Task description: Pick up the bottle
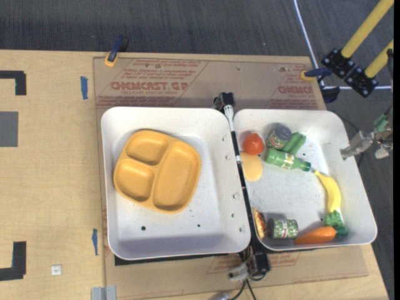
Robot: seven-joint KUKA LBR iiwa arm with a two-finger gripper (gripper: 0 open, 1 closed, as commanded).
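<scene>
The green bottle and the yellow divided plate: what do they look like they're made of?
The green bottle looks like glossy moulded plastic, probably a toy, judging by its uniform colour and printed label. The yellow divided plate looks like smooth plastic too, with soft rounded compartments and an even, slightly matte sheen. Neither can be confirmed by sight alone.

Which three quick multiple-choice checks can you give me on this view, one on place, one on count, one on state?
1. Where is the green bottle?
A. right bin
B. left bin
C. on the cardboard

2. How many compartments does the yellow tray have?
A. two
B. three
C. five

3. How does the bottle rest?
A. upright
B. on its side
C. inside the tray

Answers:
1 A: it sits in the right bin, near the tomato.
2 B: three hollows show.
3 B: its length runs flat along the bin floor, cap toward the banana.
</scene>
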